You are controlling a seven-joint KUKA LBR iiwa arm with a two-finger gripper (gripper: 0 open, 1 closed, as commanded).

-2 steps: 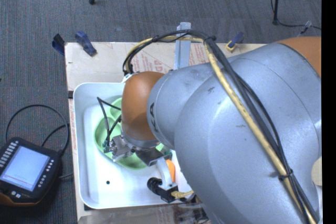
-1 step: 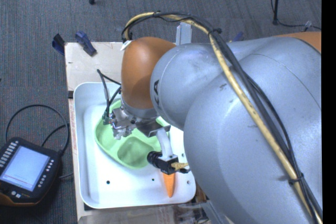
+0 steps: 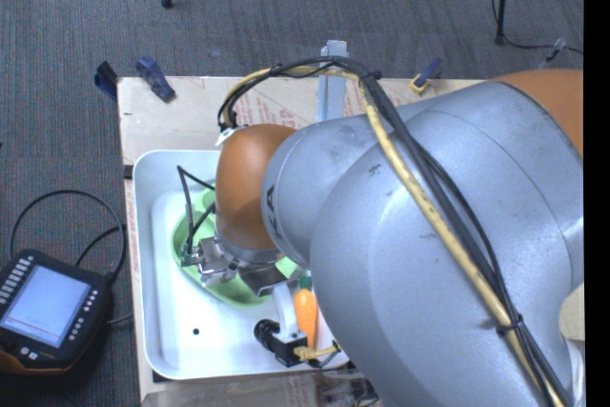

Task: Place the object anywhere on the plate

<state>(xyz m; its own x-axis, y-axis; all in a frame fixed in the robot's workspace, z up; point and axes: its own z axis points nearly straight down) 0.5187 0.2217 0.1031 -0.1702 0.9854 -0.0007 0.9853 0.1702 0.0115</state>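
The left-hand white bin [image 3: 154, 300] sits on the brown bench top [image 3: 191, 114], close to its left edge. A green plate [image 3: 183, 241] lies inside it, about midway along the bin and nearer its right side. The arm [image 3: 429, 243] covers most of the plate, so only the left rim and a strip of the near rim show as green.

The grey arm comes in from the right, its orange band [image 3: 250, 191] directly above the plate. The gripper [image 3: 206, 264] hangs low over the plate's near-left part, a cluster of metal parts against the green. Whether it is spread or pressed together cannot be told from this angle, and whether it touches the plate cannot be told either.

A small orange object [image 3: 305, 314], tapered like a carrot, stands upright in the bin near its front edge. It is just off the plate's near-right rim and hard against the arm's grey shell — whether it rests on the bin floor is unclear.

A tiny dark speck [image 3: 195, 331] marks the bin floor towards the front-left corner.

Off the bench on the left, a control tablet [image 3: 46, 310] lies on the grey carpet. Blue clamps [image 3: 152, 77] grip the bench's far-left corner.
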